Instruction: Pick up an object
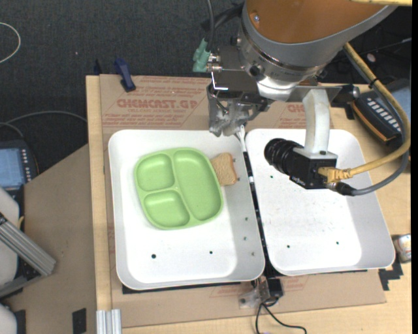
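A light green divided plate (176,189) lies in the left bin (140,264), toward its back. A small tan cracker-like piece (225,169) rests against the plate's right rim, near the wall between the bins. My gripper (229,126) hangs over the left bin's back right corner, just behind and above the tan piece and apart from it. The arm's grey body with its orange band (294,19) fills the top of the view above it.
The right bin (326,244) has a black cylindrical unit (290,163) on a white bracket hanging over its back, with a yellow cable (372,163) running off to the right. A cardboard sheet (157,98) lies under both bins. A blue clip (124,74) sits at its back left.
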Controlling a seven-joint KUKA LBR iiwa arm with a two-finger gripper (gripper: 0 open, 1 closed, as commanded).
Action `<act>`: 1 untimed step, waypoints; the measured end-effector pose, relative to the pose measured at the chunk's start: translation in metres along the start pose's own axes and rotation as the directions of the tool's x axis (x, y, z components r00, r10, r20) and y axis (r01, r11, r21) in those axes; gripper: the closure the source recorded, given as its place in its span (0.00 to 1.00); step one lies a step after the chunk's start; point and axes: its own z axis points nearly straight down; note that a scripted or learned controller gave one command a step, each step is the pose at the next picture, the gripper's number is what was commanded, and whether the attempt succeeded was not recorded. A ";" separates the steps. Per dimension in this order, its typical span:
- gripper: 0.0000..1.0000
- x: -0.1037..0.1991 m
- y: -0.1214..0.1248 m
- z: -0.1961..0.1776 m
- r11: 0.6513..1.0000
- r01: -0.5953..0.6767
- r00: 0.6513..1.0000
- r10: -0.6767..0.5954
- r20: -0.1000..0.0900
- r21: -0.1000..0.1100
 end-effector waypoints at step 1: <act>1.00 -0.061 0.000 0.009 1.000 -0.008 1.000 0.008 0.004 0.006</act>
